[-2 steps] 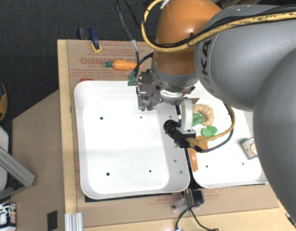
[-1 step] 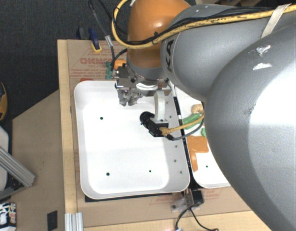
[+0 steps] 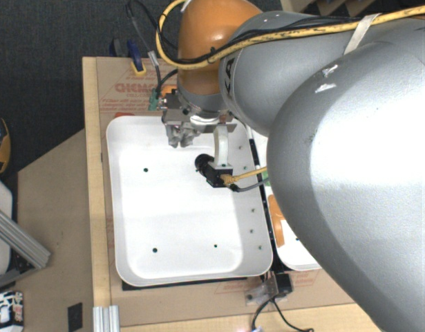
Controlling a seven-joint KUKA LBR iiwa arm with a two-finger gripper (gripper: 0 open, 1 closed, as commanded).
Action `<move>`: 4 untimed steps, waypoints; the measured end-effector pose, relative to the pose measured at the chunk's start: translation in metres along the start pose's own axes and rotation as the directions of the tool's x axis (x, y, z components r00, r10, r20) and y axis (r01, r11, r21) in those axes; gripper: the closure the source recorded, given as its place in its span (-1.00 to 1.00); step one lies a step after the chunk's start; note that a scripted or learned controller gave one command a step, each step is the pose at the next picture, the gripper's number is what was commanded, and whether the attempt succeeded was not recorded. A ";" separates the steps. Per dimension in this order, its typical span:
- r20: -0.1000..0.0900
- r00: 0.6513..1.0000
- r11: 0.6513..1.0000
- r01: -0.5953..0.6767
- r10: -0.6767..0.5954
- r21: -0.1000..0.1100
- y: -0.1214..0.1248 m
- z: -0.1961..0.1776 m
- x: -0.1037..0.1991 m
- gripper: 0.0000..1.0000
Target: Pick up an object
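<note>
Over the far part of the shallow white left bin (image 3: 129,206), the tool (image 3: 181,138) is shown; its opening cannot be told, no object is seen held.

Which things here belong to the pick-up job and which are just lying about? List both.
Job:
- gripper, over the left bin's far end
- left bin
- right bin, mostly hidden by the arm
- orange object at the right bin's edge, a possible pick

Lying about:
- blue clip on the bench's far edge
- metal rail at the left
</note>
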State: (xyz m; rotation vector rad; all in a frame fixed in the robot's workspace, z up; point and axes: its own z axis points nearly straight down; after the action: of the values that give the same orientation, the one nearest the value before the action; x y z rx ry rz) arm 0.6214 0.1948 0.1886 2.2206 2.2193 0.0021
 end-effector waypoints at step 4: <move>0.002 1.000 1.000 -0.007 0.007 0.003 0.005 -0.066 -0.057 1.00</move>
State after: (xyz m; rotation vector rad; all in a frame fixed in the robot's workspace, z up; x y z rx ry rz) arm 0.6259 0.1381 0.2551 2.2289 2.2121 -0.0037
